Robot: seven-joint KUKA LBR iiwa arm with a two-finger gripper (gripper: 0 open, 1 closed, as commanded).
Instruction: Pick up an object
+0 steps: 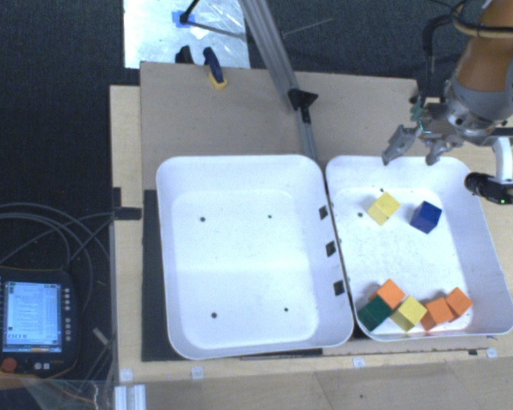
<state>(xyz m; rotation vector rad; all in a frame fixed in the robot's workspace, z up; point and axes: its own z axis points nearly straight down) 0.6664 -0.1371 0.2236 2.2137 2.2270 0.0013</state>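
While the arm sits high at the back of the right bin (487,254), the gripper (415,150) hangs over that bin's rear rim with its two fingers spread apart and nothing between them.

Camera view: all candidate objects are in the right bin. A yellow cube (382,207) and a blue cube (426,216) lie apart from each other in the rear half, closest to the gripper. A cluster sits against the front wall: green cube (374,313), orange cube (391,294), second yellow cube (408,313), and two more orange cubes (447,307), touching or nearly so. The left bin (239,254) holds no objects.

Risks from here:
- The gripper is over the rim, not over a cube. A straight descent likely hits the bin wall or bare floor and closes on air.
- The rear yellow cube sits rotated relative to the bin edges; if the fingers aren't aligned to its faces, they probably land on corners and twist it out.
- Going for the front cluster is worse: no finger clearance between neighbours, so a finger may come down on top of a cube or shove the pile.
- The front cubes hug the wall, so wall contact is likely there too.
- The blue cube looks like the cleanest target: isolated, with open floor around it.
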